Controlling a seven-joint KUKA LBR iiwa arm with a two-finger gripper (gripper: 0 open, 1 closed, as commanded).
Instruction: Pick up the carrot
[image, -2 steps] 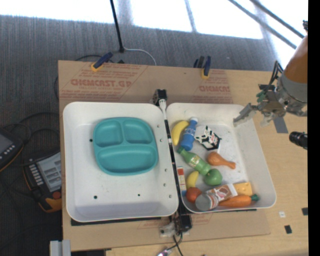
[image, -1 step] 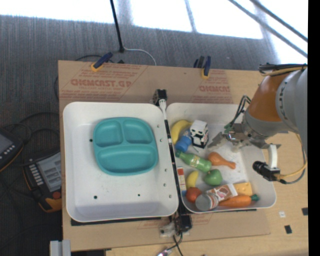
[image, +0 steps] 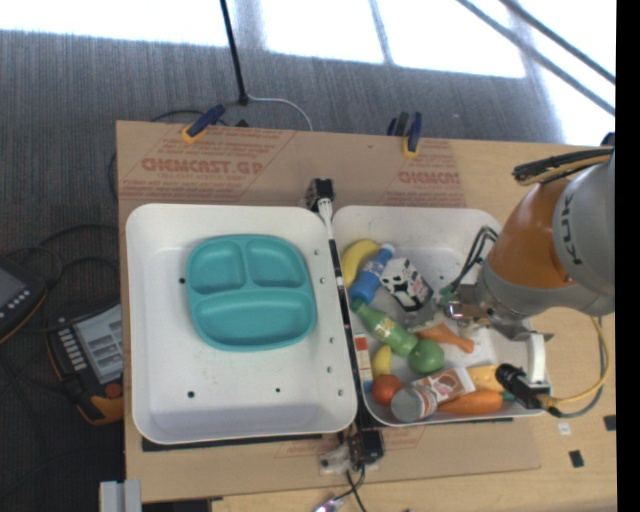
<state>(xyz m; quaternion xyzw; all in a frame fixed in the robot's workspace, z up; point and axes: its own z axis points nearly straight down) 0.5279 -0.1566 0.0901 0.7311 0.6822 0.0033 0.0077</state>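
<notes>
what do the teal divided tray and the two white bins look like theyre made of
Teal divided tray: looks like molded plastic, matte to satin, one even color with soft rounded compartment ridges. White bins, left and right: probably thin formed plastic, smooth with a slight sheen, rounded corners and shallow walls. The view can't confirm either.

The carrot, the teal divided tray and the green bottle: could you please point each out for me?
carrot (image: 472, 403), camera view, middle of its orange body.
teal divided tray (image: 252, 323), camera view, its large front compartment.
green bottle (image: 388, 331), camera view, middle of its body.
</notes>
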